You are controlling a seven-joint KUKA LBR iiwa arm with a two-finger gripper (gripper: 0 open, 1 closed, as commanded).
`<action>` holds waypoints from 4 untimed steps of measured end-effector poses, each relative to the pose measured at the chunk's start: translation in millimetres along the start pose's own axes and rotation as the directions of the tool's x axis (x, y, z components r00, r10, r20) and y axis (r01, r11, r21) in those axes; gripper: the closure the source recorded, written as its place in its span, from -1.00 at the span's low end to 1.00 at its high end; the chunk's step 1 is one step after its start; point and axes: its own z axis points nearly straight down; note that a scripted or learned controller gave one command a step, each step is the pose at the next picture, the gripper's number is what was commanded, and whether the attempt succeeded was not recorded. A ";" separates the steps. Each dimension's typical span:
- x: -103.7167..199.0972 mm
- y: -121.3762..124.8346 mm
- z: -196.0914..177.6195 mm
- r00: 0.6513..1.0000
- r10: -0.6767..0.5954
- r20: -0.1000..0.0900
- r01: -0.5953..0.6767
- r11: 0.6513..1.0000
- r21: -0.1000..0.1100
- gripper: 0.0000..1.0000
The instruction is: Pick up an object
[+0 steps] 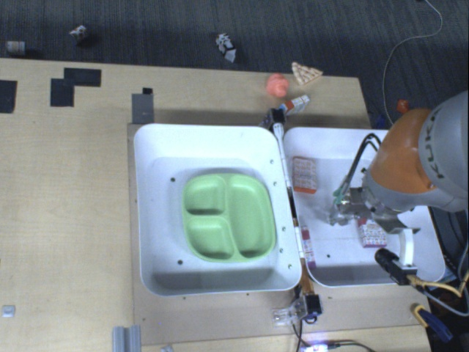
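I've got the gripper (343, 215) low in the right bin (330, 141), though I can't tell how it's set. A small red-and-white packet (372, 234) lies just beside it; I'd centre over that before closing.

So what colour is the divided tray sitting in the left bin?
Light green, a plain divided tray with three compartments, seen clearly in the camera view inside the white left bin.

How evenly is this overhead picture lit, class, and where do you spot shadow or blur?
Camera view: soft, fairly even light; a grey shadow lies along the near wall of the left bin below the green tray; the arm looks blurred; small packets lack sharp detail.
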 end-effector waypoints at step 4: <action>-90.2 86.7 14.3 1.000 0.000 0.000 0.000 1.000 0.009 -1.00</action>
